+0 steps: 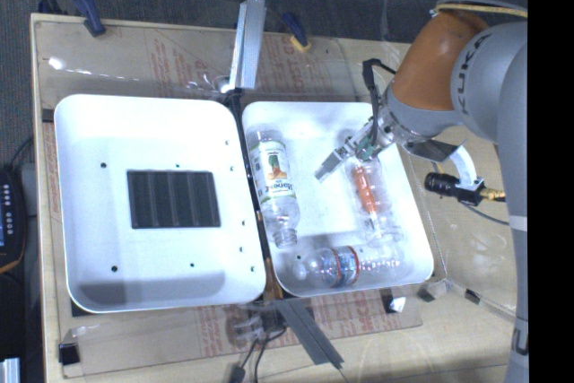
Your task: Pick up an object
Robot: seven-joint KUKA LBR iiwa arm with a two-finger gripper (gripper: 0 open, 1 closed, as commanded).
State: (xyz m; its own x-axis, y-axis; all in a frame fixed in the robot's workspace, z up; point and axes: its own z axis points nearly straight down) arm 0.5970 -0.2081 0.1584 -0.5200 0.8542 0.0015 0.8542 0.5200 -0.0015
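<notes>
Three clear plastic bottles lie in the right bin (309,126). One with a white and green label (272,182) lies along the bin's left wall. One with an orange label (369,197) lies near the right wall. A third with a blue and red label (345,265) lies across the front. My gripper (346,159) hangs over the bin's middle, just beyond the far end of the orange-label bottle. Its fingers are spread open and hold nothing; one finger (328,165) points down and to the left.
A dark ribbed rectangular block (173,198) lies flat in the middle of the left bin (90,130). A metal divider post (247,40) rises behind the seam between the bins. Blue clamps (88,12) hold the bench's far edge.
</notes>
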